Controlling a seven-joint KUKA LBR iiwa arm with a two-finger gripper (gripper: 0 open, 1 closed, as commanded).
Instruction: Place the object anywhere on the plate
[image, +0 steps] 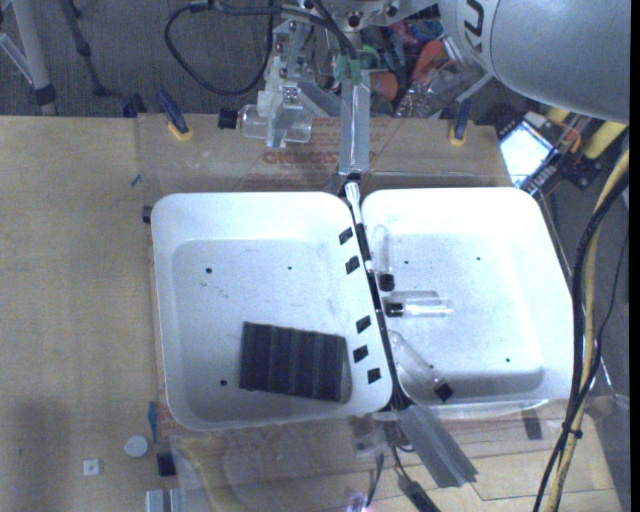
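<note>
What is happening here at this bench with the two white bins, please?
A grey robot arm is raised at the top right, above the bench, and touches nothing. The left shallow white bin holds a dark ribbed rectangular plate near its front. The right white bin holds a small clear plastic object with a black end near the divider. That object lies apart from the plate, so the placing is not yet done.

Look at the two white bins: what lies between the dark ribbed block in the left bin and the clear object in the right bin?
In the camera view, between the dark ribbed block and the clear object run the bins' adjoining rims, marked with black tabs.
</note>
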